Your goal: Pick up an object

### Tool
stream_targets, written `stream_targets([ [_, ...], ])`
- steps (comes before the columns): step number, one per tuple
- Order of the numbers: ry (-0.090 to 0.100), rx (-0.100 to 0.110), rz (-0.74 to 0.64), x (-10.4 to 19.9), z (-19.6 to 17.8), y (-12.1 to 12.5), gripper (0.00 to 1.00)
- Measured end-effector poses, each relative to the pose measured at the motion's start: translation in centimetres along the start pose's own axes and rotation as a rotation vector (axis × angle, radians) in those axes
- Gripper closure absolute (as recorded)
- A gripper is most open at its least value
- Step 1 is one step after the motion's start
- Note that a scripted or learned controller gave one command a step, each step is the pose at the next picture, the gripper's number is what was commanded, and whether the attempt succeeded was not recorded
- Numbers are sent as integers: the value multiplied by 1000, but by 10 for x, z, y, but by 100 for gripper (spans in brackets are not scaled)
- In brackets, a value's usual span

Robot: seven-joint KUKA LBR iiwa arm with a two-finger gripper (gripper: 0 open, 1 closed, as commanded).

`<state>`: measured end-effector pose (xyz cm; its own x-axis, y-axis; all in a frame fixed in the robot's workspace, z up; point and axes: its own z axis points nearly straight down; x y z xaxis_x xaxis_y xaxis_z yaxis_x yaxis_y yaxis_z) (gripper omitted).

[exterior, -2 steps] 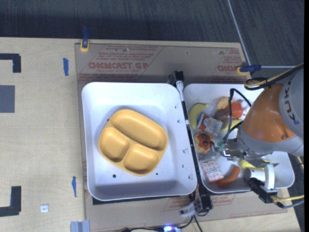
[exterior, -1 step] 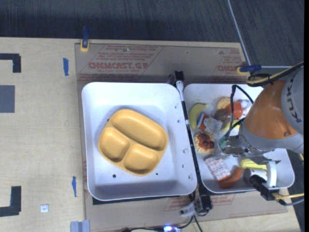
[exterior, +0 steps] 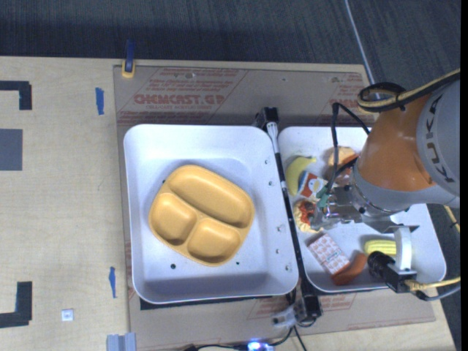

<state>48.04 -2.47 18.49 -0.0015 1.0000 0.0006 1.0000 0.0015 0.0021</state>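
**Arm lowered into the right bin among small objects**

While the arm hangs over the right bin point(exterior: 436, 258), its gripper point(exterior: 327, 209) sits low among a cluster of small packaged objects near that bin's left wall. Whether it is spread or closed cannot be told, as the wrist hides it. Just left of the gripper lies a colourful wrapped packet point(exterior: 307, 209); beyond it, toward the bin's far left corner, a yellow rounded object point(exterior: 298, 170). Toward the near wall lie a patterned flat packet point(exterior: 327, 251), a red-orange piece point(exterior: 349, 268) beside it, and a yellow object point(exterior: 380, 247) to their right. Across the shared wall, the left bin point(exterior: 146, 159) holds a yellow divided tray point(exterior: 201, 214). Judged by look, the wrapped packet is light, crinkly and slippery; a pinch across its narrow middle seems soundest.
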Motion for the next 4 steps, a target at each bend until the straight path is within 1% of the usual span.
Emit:
stream_targets([
  [1, 0, 0, 0, 0, 0, 0, 0],
  [2, -1, 1, 3, -69, 82, -1, 0],
  [3, 0, -3, 2, -68, 72, 1, 100],
  [4, 0, 0, 0, 13, 0, 0, 100],
])
